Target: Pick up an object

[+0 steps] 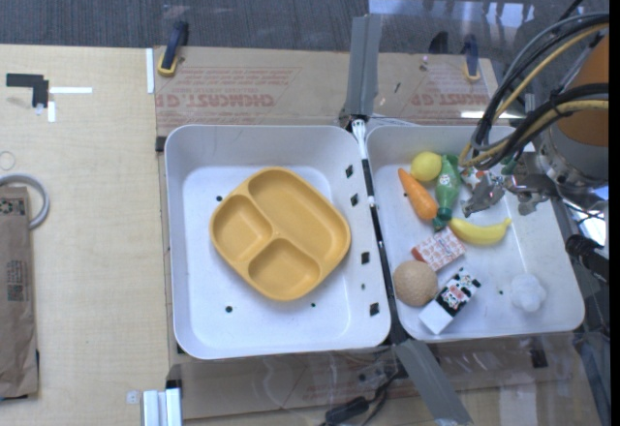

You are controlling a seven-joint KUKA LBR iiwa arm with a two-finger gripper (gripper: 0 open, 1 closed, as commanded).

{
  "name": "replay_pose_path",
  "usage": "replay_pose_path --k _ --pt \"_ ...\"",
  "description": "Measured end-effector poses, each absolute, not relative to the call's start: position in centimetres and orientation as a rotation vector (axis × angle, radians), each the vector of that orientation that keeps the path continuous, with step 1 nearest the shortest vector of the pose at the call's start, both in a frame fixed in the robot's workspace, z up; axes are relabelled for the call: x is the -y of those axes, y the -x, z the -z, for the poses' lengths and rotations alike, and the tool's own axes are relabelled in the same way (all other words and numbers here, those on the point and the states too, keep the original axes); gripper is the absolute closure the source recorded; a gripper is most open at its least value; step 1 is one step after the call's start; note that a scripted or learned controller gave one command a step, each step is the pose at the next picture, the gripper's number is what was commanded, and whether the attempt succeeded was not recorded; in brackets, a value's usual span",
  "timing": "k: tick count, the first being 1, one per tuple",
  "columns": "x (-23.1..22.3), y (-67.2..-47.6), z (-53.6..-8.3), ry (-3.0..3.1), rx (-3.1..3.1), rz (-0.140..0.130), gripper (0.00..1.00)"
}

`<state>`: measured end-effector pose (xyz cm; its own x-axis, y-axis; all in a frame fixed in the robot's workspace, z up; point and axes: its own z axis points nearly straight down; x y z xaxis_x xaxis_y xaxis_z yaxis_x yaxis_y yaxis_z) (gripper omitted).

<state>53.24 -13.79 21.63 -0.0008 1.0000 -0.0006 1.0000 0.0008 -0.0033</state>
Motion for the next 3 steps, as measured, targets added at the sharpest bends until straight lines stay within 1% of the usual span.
replay_pose_path --k 1,2,3 --pt "10.8 -57.5 -9.2 2.108 2.331 -0.001 0.0" --pt "9.7 -63.2 -9.2 1.965 2.453 -0.001 0.0" --pt "13.7 -57.7 -9.2 1.834 2.553 -0.001 0.0"
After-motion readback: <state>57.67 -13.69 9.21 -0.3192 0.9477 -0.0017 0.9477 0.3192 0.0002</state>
